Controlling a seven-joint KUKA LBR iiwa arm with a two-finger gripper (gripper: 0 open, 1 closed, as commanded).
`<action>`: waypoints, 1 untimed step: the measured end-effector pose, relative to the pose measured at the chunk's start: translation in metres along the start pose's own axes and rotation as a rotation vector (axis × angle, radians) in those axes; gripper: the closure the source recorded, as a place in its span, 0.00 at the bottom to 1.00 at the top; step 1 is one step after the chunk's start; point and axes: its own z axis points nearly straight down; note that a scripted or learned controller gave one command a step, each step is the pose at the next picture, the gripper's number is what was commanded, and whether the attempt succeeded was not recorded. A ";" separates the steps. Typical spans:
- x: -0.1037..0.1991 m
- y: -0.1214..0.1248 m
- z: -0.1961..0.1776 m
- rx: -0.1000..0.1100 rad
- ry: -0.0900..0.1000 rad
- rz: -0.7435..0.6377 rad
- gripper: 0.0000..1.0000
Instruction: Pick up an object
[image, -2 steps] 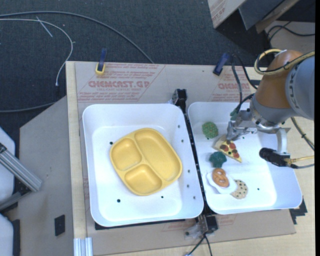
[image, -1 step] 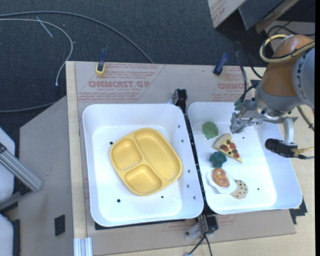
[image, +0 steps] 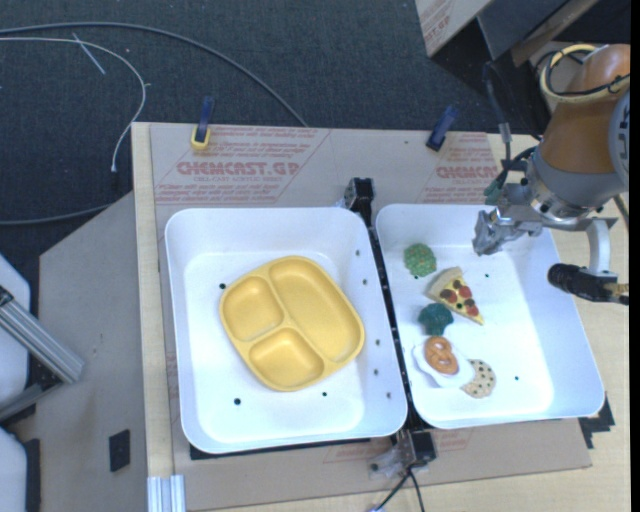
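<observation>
1. On the bench (image: 520, 445): two shallow white bins side by side, the left bin (image: 200, 330) and the right bin (image: 540, 360), their inner walls nearly touching.
2. Left bin, centre: one yellow tray (image: 291, 321) with three compartments, lying flat and turned at a slant to the bin walls. Nothing lies in its compartments.
3. Right bin, left half: five small items in a loose column.
   - Light green broccoli (image: 420, 259), farthest back.
   - Pizza slice (image: 457, 294), just right of and below it, with red and dark spots on top.
   - Dark green broccoli (image: 435, 318), just beside the pizza slice's near-left edge.
   - Pretzel (image: 440, 355) on a white backing, below the dark broccoli.
   - Cookie (image: 479, 378) with dark chips, touching or just beside the pretzel's right edge.
4. Arm (image: 585, 120): grey with an orange band, entering from the right and reaching over the far-right corner of the right bin.
5. Gripper (image: 490, 238): over the back of the right bin, right of the light green broccoli and apart from it. Nothing shows between its fingers; whether it is spread or closed cannot be told.
6. Back of the bench: two blue clamps, the left clamp (image: 204, 125) and the right clamp (image: 441, 129), on the far edge.
7. Floor behind: dark carpet with a thin cable (image: 140, 75) looping across it.
</observation>
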 end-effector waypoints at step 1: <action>0.000 0.001 -0.035 -0.001 0.000 -0.001 1.00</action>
